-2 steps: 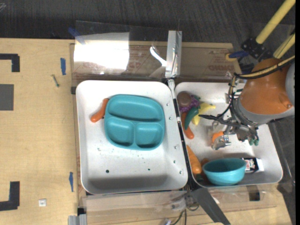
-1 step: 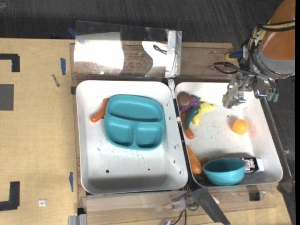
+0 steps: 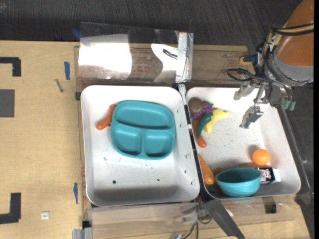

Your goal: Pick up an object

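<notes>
**Spread over the right bin, nothing pinched yet**

Hovering above the far part of the right bin (image 3: 291,148): gripper (image 3: 247,104), fingers spread, nothing between them. Just left of it, against the divider: a toy food cluster (image 3: 203,114), pieces touching and overlapping. Well apart, towards the near right: an orange ball (image 3: 260,157), standing free on bare bin floor.

Judged best for a clean pick:
- Choose the orange ball rather than the cluster; less risk of clamping two pieces at once or nudging neighbours.
- Centre over the ball before descending, and keep clear of the teal bowl (image 3: 239,181) just near of it.
- Close across the widest part; likely to roll or squirt out if caught off-centre.
- Lift straight up, away from the bin wall.

Counted:
- White bins: two, with the left bin (image 3: 94,148) alongside.
- Teal divided plate (image 3: 143,129): one, in the left bin.
- Teal bowl: one.
- Orange ball: one.
- Small black-and-white box (image 3: 268,175): one, touching the bowl's right side.
- Carrot-like pieces: one left of the plate (image 3: 104,119), one at the right bin's near left (image 3: 206,170).
- Yellow banana (image 3: 215,118): one, in the cluster.
</notes>
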Controlling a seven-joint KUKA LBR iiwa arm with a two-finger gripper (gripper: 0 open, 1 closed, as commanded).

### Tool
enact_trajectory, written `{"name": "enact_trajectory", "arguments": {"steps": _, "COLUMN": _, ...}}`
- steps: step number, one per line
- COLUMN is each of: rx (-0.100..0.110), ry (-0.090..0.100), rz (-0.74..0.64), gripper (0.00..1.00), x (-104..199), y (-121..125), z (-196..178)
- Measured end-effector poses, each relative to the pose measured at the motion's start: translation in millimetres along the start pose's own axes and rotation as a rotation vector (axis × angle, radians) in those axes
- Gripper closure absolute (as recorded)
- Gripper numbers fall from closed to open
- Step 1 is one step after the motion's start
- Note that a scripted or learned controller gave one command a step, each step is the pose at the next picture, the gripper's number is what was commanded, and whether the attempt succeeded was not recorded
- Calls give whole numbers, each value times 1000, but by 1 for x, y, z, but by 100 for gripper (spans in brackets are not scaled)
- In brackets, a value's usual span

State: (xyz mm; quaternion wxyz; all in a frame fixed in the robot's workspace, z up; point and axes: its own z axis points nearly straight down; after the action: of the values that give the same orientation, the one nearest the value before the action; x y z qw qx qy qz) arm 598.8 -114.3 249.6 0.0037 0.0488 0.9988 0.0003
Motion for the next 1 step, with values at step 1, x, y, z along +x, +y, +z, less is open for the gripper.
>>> {"name": "enact_trajectory", "arguments": {"steps": 1, "rx": -1, "ry": 12, "rz": -10, "gripper": 0, "x": -35, "y": 12, "z": 104}}
